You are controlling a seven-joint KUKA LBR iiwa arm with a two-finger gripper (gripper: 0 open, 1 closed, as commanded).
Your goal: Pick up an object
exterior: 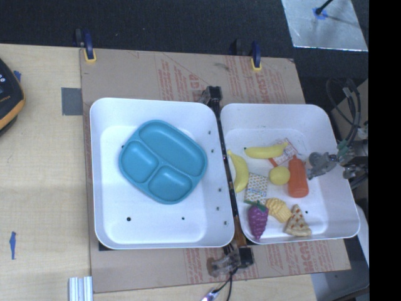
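The right white bin [338, 215] holds several toy foods. Two yellow bananas lie there, one [264, 151] near the back and one [239, 170] along the left wall. Close together sit a yellow lemon [279, 176] and an orange-red bottle-shaped piece [297, 177]. Toward the front lie a pale cracker [255, 187], purple grapes [257, 219], a corn cob [277, 209] and a pizza slice [297, 222]. My grey gripper [318, 163] reaches in from the right, low over the bin. It is just right of the orange-red piece's top, and I see nothing held in it.
The left white bin [106, 221] holds a blue divided plate [163, 160]. Both bins rest on a brown board [156, 74] clamped at the back. Cables and hardware [352, 121] crowd the right side. A yellow and black device [9, 99] sits at the far left.
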